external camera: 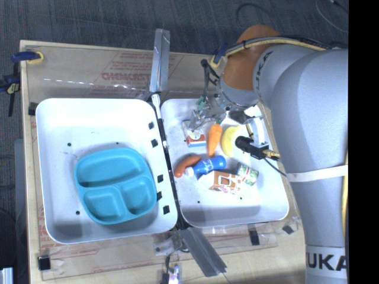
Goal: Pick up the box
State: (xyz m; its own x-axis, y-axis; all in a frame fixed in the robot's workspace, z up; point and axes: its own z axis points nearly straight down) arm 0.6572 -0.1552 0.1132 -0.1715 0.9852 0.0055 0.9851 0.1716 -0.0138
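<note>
Box (224, 182) lies in my right bin (269, 203) beside the blue bottle (208, 164), while my fingers (200, 118) hover apart above, their opening unclear.

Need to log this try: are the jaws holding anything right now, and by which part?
Cannot be told. The gripper is low over the top of the right bin, near the carrot; the box lies apart from it, lower in the bin, ungripped.

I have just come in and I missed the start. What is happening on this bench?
A grey KUKA arm reaches into the right bin, its hand low at the far end of a small pile: a carrot, a blue bottle, and a white and orange box nearer the front. The box lies apart from the hand. The left bin holds a blue divided tray.
</note>
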